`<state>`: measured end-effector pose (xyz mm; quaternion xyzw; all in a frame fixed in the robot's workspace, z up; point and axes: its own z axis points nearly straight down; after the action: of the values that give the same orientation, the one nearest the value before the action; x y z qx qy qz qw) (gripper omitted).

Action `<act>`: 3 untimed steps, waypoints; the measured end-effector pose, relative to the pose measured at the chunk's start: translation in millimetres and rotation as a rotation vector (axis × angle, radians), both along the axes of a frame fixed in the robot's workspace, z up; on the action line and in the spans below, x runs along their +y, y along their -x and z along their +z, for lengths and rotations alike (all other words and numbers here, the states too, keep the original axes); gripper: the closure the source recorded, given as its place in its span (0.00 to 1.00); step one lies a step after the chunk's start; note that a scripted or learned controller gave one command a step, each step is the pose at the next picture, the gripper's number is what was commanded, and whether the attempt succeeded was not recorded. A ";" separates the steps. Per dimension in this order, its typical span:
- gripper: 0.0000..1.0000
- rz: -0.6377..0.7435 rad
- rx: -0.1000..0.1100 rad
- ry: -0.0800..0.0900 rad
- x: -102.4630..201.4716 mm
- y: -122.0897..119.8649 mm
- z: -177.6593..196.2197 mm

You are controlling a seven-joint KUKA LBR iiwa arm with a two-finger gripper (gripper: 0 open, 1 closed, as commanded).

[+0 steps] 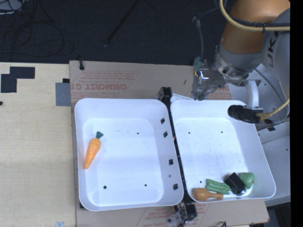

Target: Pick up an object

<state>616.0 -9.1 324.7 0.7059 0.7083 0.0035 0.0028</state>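
Observation:
An orange carrot point(92, 150) with a green top lies in the left bin point(118, 112) near its left wall. In the right bin point(218, 115), at the near right corner, lie a green pod-shaped toy point(217, 186), a black block point(235, 183), a green piece point(247, 178) and a tan pear-shaped toy point(206, 194), close together. My gripper point(201, 86) hangs above the far edge of the right bin, near the divider, with nothing visible between its fingers.
The two bins sit on a cardboard sheet point(128, 79) over a light wooden bench point(33, 141). A black clip strip point(171, 145) runs between the bins. The grey arm with its orange band point(251, 18) fills the upper right. A black fitting point(241, 112) overhangs the right bin's far right rim.

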 end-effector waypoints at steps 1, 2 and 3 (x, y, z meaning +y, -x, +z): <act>1.00 0.005 0.004 0.000 89.4 -18.4 54.7; 1.00 0.003 0.000 -0.003 110.2 89.0 212.0; 1.00 -0.007 0.027 0.004 79.5 143.6 87.8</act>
<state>472.4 70.4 412.5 0.7082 0.7060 -0.0074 -0.0050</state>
